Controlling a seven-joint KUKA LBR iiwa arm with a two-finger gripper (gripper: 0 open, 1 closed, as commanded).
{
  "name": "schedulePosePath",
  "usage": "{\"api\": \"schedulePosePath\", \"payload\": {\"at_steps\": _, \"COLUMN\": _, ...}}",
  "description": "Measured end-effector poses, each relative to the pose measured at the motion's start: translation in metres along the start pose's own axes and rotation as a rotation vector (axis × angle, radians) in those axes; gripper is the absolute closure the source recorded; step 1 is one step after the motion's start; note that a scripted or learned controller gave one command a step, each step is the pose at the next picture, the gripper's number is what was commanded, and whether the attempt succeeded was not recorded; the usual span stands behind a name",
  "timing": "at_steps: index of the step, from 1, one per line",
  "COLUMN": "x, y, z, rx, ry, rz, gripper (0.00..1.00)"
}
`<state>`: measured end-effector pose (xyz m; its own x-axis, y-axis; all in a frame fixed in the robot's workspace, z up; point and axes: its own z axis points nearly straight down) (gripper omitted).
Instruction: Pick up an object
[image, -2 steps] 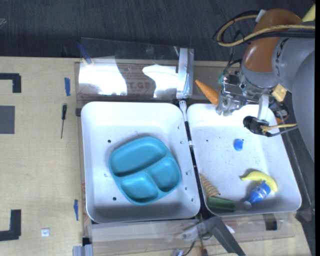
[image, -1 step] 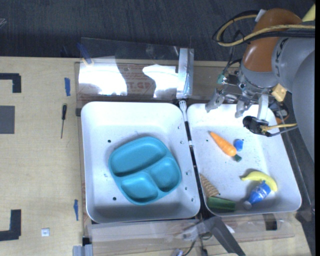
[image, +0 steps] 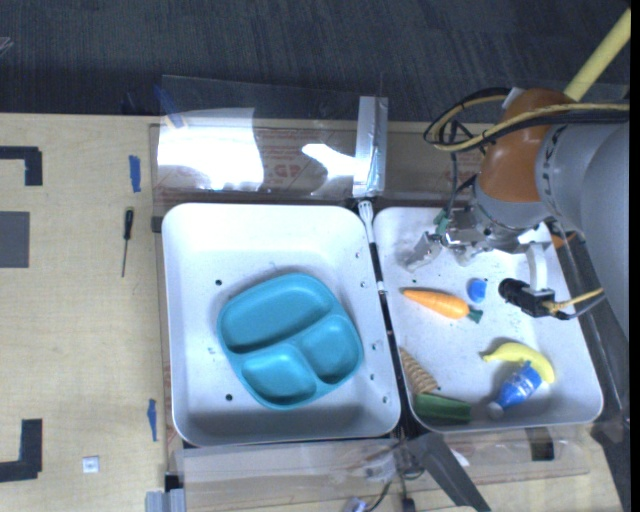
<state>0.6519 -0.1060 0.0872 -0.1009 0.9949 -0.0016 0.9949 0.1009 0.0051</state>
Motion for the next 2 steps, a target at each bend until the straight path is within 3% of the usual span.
{"api": "schedulePosePath", "payload": {"at_steps": 1, "x": -0.022, "y": -0.006, "z": 0.001, "rx": 0.002, "ry": 0.0, "rz": 0.047, "gripper": 0.0}}
{"api": "schedulePosePath", "payload": {"at_steps": 2, "x": -0.022, "y": -0.003, "z": -0.012, "rx": -0.006, "ry": -0.002, "rz": 0.046, "gripper": 1.0}}
